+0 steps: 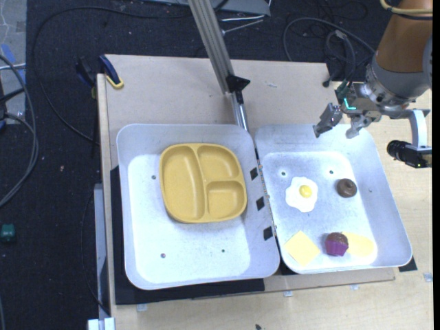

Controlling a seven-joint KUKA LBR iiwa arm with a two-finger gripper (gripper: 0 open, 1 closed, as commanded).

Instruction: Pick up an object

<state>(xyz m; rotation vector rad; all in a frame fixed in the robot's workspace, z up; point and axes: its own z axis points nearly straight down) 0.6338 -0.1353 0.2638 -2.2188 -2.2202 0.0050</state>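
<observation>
The right bin (385, 184) holds a toy fried egg (302, 194), a brown chocolate doughnut (346, 188), a pale yellow cheese slice (302, 247), a purple round piece (336, 243) and a yellow flat piece (361, 245) beside it. My gripper (342, 124) hangs above the far edge of the right bin, open, with nothing between its two fingers. It is well above and behind the doughnut and the egg.
The left bin (137, 218) carries a yellow divided plate (203, 182). A grey metal pole (214, 36) slants from the top of the view down to the gap between the bins. Cables lie on the dark floor around the bench.
</observation>
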